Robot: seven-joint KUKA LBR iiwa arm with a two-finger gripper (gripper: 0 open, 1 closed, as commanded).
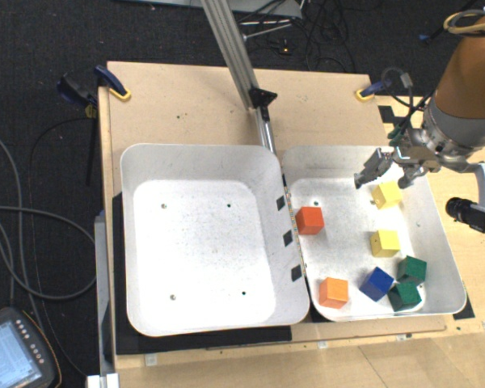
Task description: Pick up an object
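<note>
pincer (385, 175) with fingers spread wide, holding nothing, poised over the right bin (444, 241) just above a yellow block (386, 194); arm (467, 87) enters from right.

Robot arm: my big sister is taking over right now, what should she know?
Gripper: open, holding nothing, above the right bin's far side, by a yellow block.
Blocks, all in the right bin: second yellow block, two orange blocks, blue block, two green blocks.
Done: nothing picked up.
Left: grab one, likely the nearest yellow.
</note>
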